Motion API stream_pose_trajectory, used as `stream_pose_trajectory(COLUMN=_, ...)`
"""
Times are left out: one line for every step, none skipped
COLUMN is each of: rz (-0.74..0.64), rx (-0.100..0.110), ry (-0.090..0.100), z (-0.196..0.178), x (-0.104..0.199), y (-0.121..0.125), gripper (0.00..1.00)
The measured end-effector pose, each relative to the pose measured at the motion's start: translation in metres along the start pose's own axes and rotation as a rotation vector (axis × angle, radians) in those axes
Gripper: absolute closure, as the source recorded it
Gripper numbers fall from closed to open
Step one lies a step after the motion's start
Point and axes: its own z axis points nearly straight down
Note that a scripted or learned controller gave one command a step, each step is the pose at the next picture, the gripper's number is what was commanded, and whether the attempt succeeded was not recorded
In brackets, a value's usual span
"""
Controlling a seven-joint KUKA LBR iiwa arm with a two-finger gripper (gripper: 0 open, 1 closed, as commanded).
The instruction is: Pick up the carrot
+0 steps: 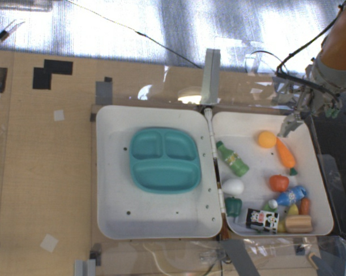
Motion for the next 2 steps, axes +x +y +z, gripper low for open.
stream_pose_trajectory(rz=-0.042, rx=0.001, ry=0.014, z=0.154, x=0.003, y=-0.039, gripper=0.0)
stream_pose_trajectory(rz=-0.048, rx=0.004, ry=-0.015, z=0.136, x=-0.004, y=-0.035, gripper=1.0)
